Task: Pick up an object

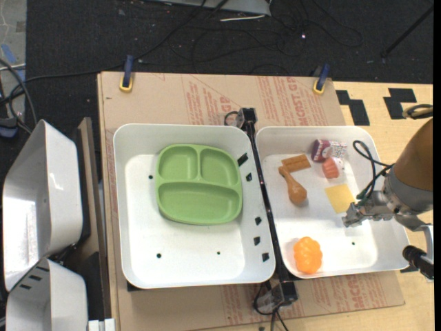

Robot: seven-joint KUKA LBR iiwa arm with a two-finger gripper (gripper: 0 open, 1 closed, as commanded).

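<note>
Dark speckled floor (pixel 76 26), loose cables (pixel 207 40), cardboard-topped bench (pixel 275 95).

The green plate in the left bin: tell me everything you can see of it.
The green plate is a light green, rounded-square tray that looks like matte plastic, moulded into three compartments: two small ones on the far side and one wide one nearer the camera. It lies flat and upright on the floor of the left bin, toward its far side. Nothing lies in it, and it touches only the bin floor.

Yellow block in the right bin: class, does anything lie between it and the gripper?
Nothing visible does. The gripper sits at the yellow block's lower right edge inside the right bin; the orange ball and brown piece lie off to the side.
</note>
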